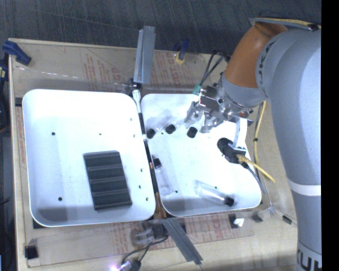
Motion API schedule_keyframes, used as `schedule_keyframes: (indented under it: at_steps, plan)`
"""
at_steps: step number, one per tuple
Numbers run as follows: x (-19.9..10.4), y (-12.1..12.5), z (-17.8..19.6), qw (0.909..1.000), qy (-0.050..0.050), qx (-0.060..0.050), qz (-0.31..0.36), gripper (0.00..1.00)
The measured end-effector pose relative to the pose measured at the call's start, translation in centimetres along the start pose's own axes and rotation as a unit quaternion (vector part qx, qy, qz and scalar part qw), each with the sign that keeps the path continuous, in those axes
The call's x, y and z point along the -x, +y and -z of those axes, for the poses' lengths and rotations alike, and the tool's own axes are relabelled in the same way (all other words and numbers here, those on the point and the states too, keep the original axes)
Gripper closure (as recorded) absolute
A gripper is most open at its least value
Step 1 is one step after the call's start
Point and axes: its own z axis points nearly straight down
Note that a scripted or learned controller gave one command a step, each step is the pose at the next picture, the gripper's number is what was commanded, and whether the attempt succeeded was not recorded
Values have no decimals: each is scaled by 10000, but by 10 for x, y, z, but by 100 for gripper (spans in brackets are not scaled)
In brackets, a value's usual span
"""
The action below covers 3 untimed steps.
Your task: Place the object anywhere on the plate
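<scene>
The plate (107,179) is a dark grey ribbed rectangle lying in the left bin (45,112), toward its front. Several clear tubes with black caps lie in the right bin (246,199): one (213,194) at the front right, one (161,176) along the left wall, and two (161,126) near the back left. My gripper (199,120) hangs over the back of the right bin. A black cap (191,132) sits just below it; whether that cap belongs to a tube in the gripper is unclear.
A metal divider bar (144,49) stands at the back between the bins. A black connector with a yellow cable (234,151) hangs off the wrist over the right bin. The big grey arm (294,106) covers the right side. Clamps (14,52) sit at the bench's back left.
</scene>
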Motion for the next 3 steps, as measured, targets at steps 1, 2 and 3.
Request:
schedule_keyframes:
  at_steps: [1, 2, 3]
  plan:
    - [54, -85, -88, 9997, -13, 5, -239, 100]
    - [-24, -61, -100, 9996, -12, 23, 273, 100]
    - [-107, -98, -18, 9996, -14, 23, -289, 100]
